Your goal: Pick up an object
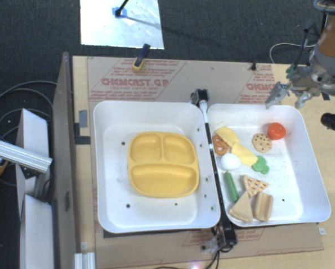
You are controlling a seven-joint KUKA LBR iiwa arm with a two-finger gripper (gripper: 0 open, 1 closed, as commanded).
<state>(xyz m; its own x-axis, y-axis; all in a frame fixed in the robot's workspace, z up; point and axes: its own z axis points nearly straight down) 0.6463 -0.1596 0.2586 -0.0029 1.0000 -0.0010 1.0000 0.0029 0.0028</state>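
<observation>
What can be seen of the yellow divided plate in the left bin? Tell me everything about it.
The yellow divided plate looks like matte plastic, a rounded rectangle with raised ridges splitting it into three wells: two smaller ones along the far side and one long one along the near side. It lies flat, right way up, near the middle of the left bin, resting on the bin floor and apart from the walls. Nothing lies in its wells, and nothing else touches it.

Robotics lab test bench. Two white bins set on printed cardboard over dark carpet; loose cables left of the bins, clamp at their shared rim, toy food inside the right one.
</observation>
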